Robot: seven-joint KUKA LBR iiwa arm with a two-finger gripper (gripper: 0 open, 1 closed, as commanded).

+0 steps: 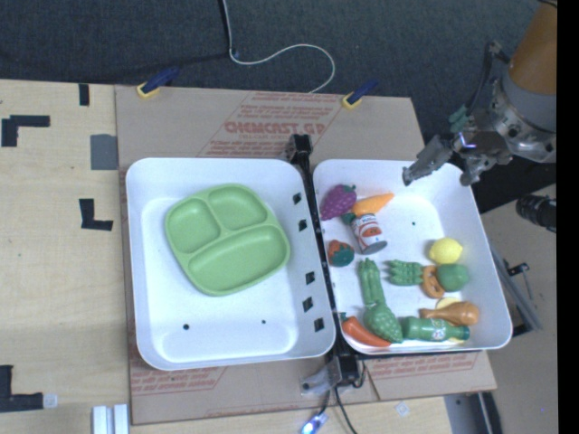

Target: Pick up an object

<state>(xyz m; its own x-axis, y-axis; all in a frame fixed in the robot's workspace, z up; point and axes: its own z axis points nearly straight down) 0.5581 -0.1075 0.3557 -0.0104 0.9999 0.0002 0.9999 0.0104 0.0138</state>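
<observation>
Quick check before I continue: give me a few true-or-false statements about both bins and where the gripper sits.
1. The green divided plate lies in the left bin. True.
2. The gripper holds the lemon. False: the lemon lies in the right bin, apart from the gripper, which hangs over that bin's far right corner.
3. The purple grapes lie on the plate. False: they are in the right bin, near the divider.
4. The small can lies in the right bin. True.

We see a smooth, matt green plastic plate (228,238), glossy white plastic bins (145,269), and brown cardboard (262,125) beneath.
</observation>
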